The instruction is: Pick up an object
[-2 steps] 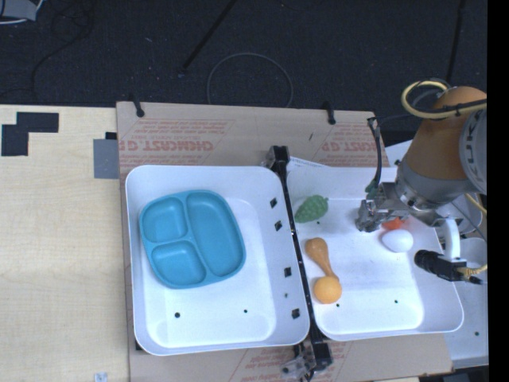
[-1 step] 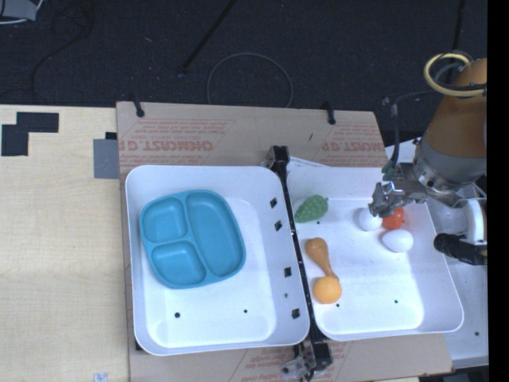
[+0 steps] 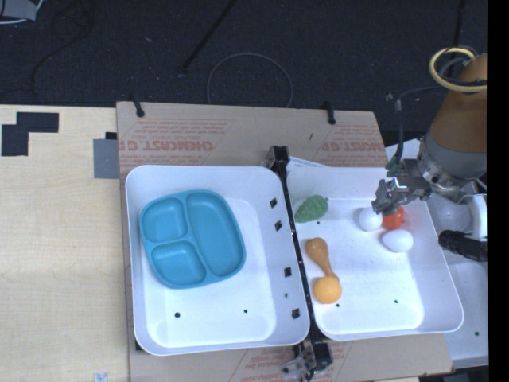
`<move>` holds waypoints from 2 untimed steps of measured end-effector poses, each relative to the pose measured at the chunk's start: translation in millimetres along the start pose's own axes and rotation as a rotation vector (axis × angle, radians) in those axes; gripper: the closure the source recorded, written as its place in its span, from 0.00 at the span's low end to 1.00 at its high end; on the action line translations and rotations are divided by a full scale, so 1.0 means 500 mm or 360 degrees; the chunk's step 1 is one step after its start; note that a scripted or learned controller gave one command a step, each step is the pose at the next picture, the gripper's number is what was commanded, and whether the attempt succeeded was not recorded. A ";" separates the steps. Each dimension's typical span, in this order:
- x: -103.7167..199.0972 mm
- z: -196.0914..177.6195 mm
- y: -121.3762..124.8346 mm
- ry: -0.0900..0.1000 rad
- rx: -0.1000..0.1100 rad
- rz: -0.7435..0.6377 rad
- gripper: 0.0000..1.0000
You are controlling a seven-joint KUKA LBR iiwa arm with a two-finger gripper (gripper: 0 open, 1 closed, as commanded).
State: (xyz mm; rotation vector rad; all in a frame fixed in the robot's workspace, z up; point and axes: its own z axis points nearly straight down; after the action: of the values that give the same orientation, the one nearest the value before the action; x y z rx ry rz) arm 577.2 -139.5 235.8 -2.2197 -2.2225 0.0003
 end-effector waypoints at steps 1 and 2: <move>0.094 0.015 -0.013 0.0003 0.0006 -0.0002 1.00; 0.195 0.000 -0.034 0.0004 0.0006 -0.0004 1.00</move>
State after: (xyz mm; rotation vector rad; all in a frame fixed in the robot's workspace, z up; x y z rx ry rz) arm 560.2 -42.0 236.0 -2.2140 -2.2222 0.0019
